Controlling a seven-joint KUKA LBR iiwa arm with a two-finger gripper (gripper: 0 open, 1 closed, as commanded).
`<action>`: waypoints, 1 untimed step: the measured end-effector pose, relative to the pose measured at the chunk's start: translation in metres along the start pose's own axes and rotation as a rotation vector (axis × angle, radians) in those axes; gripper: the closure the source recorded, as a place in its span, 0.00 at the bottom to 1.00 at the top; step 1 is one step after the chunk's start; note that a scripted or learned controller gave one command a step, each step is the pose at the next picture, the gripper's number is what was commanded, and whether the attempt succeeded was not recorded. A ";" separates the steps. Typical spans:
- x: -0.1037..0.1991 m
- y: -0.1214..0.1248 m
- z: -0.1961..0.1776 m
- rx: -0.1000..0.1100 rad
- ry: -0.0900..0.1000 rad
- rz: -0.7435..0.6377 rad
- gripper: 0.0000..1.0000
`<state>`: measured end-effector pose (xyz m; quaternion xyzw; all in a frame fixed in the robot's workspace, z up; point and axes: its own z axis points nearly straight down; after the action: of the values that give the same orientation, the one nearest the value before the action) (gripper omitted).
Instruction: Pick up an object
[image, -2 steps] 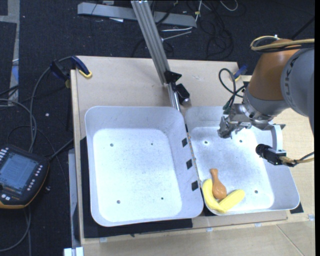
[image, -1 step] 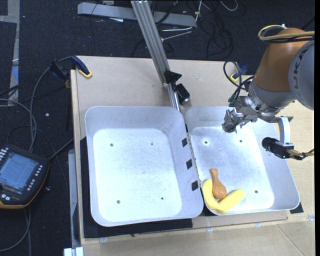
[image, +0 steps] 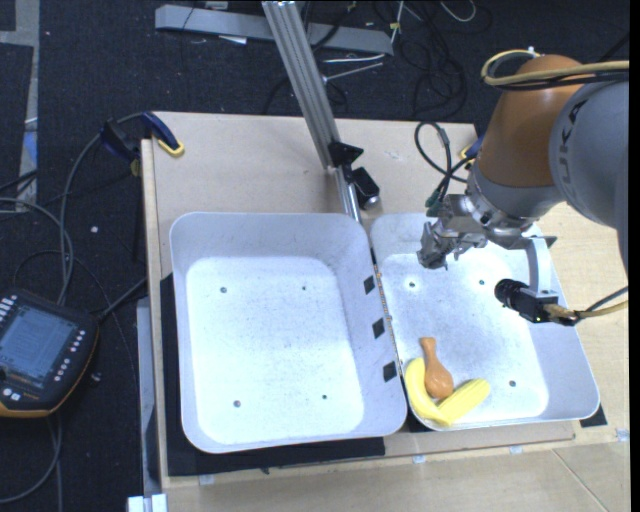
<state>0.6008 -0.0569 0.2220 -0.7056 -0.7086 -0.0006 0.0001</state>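
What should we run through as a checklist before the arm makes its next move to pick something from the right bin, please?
1. Targets present: ok, a yellow banana and a tan drumstick-shaped toy lie in the right bin.
2. Targets separated: not ok, the toy rests against the banana.
3. Gripper over a target: not ok, it hangs above the bin's far end, apart from both.
4. Gripper carrying anything: ok, nothing seen in it.
5. Finger opening: cannot tell.

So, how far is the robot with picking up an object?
Nothing looks picked yet. The banana and the tan drumstick-shaped toy lie together near the front edge of the right bin. The gripper is at the bin's far end, apart from both. Reaching, grasping and lifting are all left.
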 end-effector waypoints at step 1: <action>0.043 -0.013 -0.008 0.000 0.000 0.001 1.00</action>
<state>0.5878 -0.0140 0.2299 -0.7058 -0.7084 -0.0006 0.0002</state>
